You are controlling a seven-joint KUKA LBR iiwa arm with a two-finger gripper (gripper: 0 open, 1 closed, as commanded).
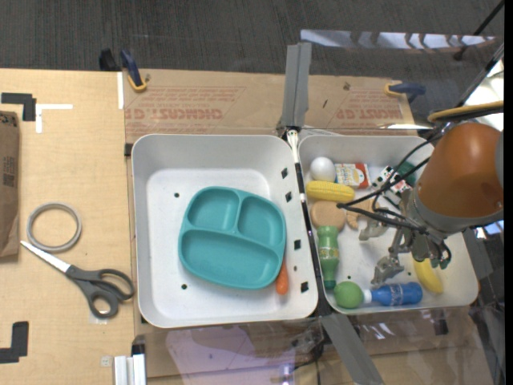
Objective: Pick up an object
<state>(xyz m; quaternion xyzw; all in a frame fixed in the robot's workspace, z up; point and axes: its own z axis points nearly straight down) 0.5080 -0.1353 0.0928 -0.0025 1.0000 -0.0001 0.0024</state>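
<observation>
Nearest the camera, along the right bin's (449, 301) front wall, lie a green ball (348, 294) and a blue bottle (397, 294) on its side, the two almost touching. Just above them the gripper (388, 269) hangs low over the bin floor, its grey fingers pointing down close to the bottle's upper edge; nothing shows between them, and whether they are spread or closed cannot be told. A banana (426, 274) lies just right of the gripper, partly under the arm's (463, 173) orange band.

Left of the gripper a green bottle (328, 251) lies along the bin's left wall, with a tan round piece (327, 214) above it and a corn cob (329, 190) beyond that. A grey lump (370, 228) sits between the tan piece and the arm's cables. Farthest back in this bin are a white ball (321, 167) and a small red-and-white packet (351, 173).

The left bin (152, 215) holds a teal divided plate (233, 237), and a carrot (282, 280) lies against the plate's lower right rim near the wall shared with the right bin.

On the desk (64, 175) left of the bins, scissors (82, 277) lie near the front, with a tape roll (54, 226) just behind them. Brown cardboard (208, 104) stretches behind both bins, held by blue clamps (131, 69).
</observation>
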